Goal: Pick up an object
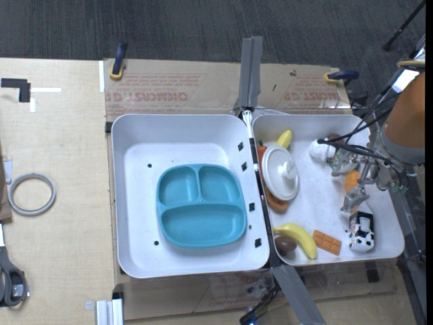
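Observation:
My gripper hangs over the right side of the right bin, on the arm that comes in from the right. A small orange piece lies right beside its upper part; I cannot tell whether they touch. Just below the gripper is a black-and-white toy. Further left in this bin are a white round lid over an orange thing, a banana, a dark brown piece, an orange block, a yellow item and a white object.
The left bin holds a blue divided plate. A grey divider bar runs between the bins at the back. On the wooden bench to the left lie a grey tape ring and scissors.

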Controlling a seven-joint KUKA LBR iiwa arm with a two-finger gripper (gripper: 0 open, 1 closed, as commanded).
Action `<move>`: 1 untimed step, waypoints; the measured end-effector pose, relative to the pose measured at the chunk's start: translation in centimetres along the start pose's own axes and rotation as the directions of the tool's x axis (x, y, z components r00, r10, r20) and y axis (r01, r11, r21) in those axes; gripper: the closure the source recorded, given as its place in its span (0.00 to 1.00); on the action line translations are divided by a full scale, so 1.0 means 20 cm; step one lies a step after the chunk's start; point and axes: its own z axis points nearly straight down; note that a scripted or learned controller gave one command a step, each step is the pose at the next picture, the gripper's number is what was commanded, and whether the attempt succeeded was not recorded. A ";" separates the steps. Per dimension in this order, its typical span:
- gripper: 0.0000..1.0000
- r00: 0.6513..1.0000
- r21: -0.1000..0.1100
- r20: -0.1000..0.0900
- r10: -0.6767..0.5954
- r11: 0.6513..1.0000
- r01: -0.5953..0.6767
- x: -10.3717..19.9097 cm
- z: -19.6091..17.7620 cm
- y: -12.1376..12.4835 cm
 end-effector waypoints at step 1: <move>0.00 1.000 -0.003 -0.002 0.025 1.000 -0.025 0.09 0.04 0.00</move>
